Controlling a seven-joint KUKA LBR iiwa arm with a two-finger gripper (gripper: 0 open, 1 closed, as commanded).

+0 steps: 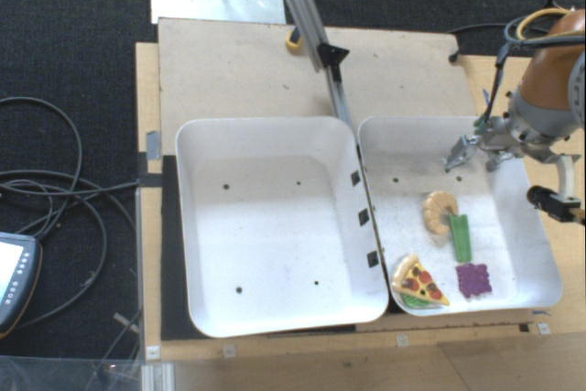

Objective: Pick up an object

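Your two-finger metal gripper (462,153) hung spread and empty over the right-hand shallow white bin (536,238), near its far edge. The tan croissant-shaped toy (438,210) lay nearest, toward the near edge, its long axis running near to far. The left-hand white bin (265,224) sat alongside on the plywood bench (238,69).

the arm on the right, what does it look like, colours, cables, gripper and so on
The arm has an orange band with grey casing beside it. A yellowish cable loops over its top and a thin dark cable runs down its left side. The gripper is small, silver-grey metal, with slim fingers. A black part sticks out below the wrist.
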